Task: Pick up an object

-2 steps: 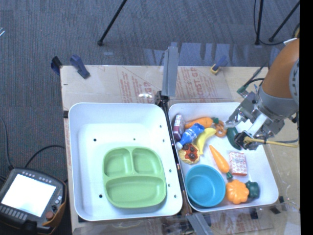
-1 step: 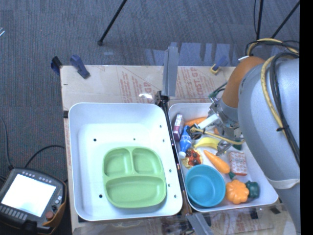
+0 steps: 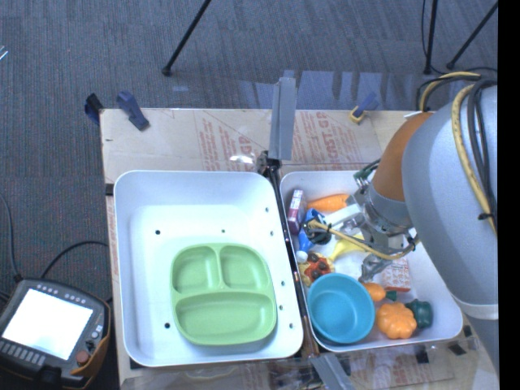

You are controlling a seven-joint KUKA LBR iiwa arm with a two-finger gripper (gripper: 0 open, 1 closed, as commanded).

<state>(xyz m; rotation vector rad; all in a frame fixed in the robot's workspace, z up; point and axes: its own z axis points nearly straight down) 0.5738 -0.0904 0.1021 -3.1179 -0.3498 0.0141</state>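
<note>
Gripper (image 3: 375,260) low over the right bin's (image 3: 449,319) toys.
Banana (image 3: 351,248) lies just left, slanting; grip seemingly empty, opening unclear.

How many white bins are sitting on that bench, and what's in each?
2. The left bin holds a green divided plate. The right bin holds a blue bowl, an orange pumpkin toy and a jumble of small items; the arm may hide more.
</note>
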